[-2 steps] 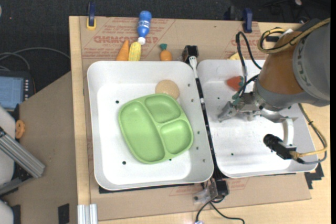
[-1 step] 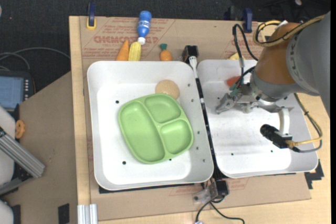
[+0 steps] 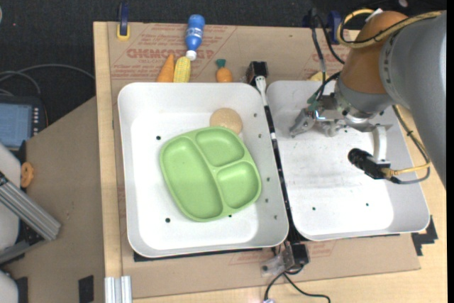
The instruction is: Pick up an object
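A green three-compartment plate lies in the left bin. A tan round piece rests just behind the plate, touching its far rim. My gripper is low over the back left part of the right bin, near the divider between the bins. It is a short way to the right of the tan piece. Nothing shows between it and the bin floor. The grey arm with its orange band comes in from the right.
On the bench behind the bins lie a blue and white bottle, an orange carrot, a yellow corn cob and a small carrot. A black clamp sits at the divider's back end. Cables hang over the right bin.
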Controlling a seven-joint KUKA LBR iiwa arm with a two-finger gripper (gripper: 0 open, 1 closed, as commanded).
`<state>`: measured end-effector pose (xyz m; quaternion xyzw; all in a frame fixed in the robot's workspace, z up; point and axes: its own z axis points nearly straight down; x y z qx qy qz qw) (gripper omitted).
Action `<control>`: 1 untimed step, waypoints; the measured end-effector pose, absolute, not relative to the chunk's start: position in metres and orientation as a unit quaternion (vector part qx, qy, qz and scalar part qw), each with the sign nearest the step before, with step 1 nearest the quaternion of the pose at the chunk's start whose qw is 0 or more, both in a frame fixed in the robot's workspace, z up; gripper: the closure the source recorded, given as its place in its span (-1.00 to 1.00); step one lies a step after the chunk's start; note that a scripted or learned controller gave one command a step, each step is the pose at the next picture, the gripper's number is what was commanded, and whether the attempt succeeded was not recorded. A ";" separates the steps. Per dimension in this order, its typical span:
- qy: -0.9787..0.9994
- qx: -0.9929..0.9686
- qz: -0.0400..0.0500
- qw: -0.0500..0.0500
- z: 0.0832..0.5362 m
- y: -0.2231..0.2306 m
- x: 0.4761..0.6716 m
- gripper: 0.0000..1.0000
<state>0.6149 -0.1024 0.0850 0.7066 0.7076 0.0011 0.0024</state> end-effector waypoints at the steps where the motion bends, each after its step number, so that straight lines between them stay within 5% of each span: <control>1: 0.708 0.707 0.000 0.001 0.085 -0.102 0.613 -1.00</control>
